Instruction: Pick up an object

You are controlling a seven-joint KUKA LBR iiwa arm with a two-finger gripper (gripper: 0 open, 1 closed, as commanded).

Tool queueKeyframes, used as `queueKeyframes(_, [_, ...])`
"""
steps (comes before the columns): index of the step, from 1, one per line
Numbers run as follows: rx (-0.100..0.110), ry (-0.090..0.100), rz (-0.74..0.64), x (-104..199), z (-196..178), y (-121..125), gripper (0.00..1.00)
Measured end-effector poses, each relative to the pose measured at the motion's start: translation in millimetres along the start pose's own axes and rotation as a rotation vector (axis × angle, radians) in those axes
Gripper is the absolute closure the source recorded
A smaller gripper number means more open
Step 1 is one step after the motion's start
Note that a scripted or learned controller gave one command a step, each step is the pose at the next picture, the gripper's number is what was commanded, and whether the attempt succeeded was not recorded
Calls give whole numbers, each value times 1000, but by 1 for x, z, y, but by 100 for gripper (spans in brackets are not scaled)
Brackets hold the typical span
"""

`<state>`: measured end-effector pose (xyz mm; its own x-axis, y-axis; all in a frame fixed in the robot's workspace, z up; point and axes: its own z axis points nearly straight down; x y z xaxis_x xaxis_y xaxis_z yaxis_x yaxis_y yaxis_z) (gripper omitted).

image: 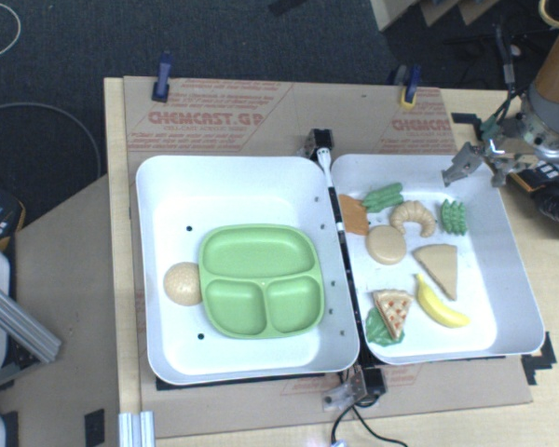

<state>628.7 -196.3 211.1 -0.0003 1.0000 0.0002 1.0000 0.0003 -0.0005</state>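
Trouble likely from crowding: toys packed close in right bin (503, 277), so could pinch two or bump one away; claw (470, 164) spread wide, holding nothing, up over far right rim; closest toy a green leaf (453, 217); banana (442, 304) nearer; left bin (168, 194) keeps green tray (261, 279), tan ball (182, 283).

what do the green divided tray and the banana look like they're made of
Green divided tray: likely molded plastic, going by its uniform pale green colour, soft sheen and rounded compartment edges. Banana: probably a plastic or rubber toy, given the flat, even yellow, smooth surface and a small highlight, though the exact material is unclear.
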Motion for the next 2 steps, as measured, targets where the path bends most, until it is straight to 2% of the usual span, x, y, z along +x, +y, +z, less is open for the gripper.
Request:
queueKeyframes(1, [-18, -5, -3, -23, 106, -31, 0])
queueKeyframes(2, [-23, -17, -2, -9, 116, -26, 0])
